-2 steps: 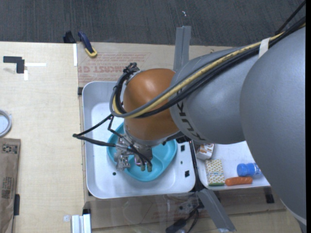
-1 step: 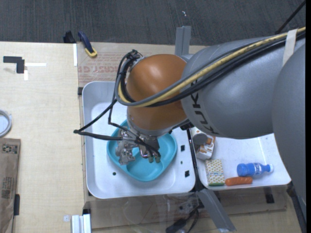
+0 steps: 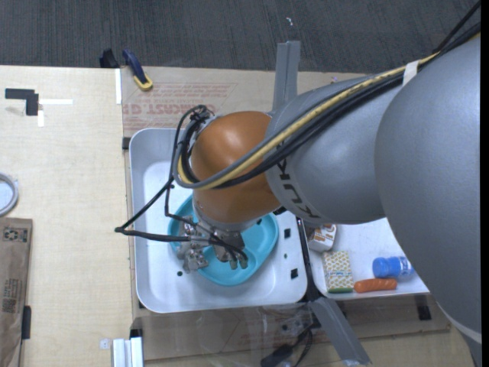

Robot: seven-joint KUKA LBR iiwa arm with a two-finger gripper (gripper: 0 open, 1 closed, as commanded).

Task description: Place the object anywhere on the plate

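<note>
A light blue plate [image 3: 256,252] lies in the left white bin [image 3: 149,205], partly hidden under the arm. My gripper [image 3: 214,252] hangs low over the plate's left part, below the orange wrist band [image 3: 229,167]. Its metal parts and cables crowd together there, and the wrist blocks the view of what lies between them. I can make out no object on the visible part of the plate.
The right bin [image 3: 359,270] holds a small can [image 3: 321,237], a patterned sponge [image 3: 337,270], an orange carrot-like item [image 3: 374,285] and a blue object [image 3: 391,267]. The big grey arm covers most of the right side. A tape roll [image 3: 6,195] lies on the bench at far left.
</note>
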